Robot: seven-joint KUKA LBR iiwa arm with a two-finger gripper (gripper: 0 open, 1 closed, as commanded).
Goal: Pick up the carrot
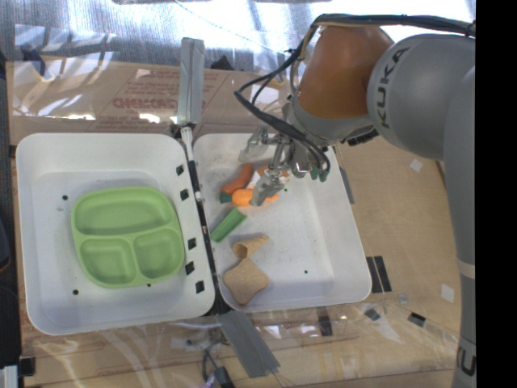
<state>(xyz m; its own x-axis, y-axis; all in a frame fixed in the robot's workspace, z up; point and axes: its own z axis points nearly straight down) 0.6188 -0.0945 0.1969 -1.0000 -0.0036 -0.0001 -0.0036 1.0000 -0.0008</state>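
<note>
The carrot is an orange stick lying at a slant in the upper left part of the right bin, its dark green end pointing toward the divider. My gripper hangs low over the bin, just right of the carrot and touching or nearly touching it. Right under the gripper's tip lies a second orange piece. The gripper's body hides part of that spot, so I cannot tell what it touches.
A green stick-shaped piece lies below the carrot near the divider. Two tan bread-like pieces sit lower in the right bin. The left bin holds a green sectioned plate.
</note>
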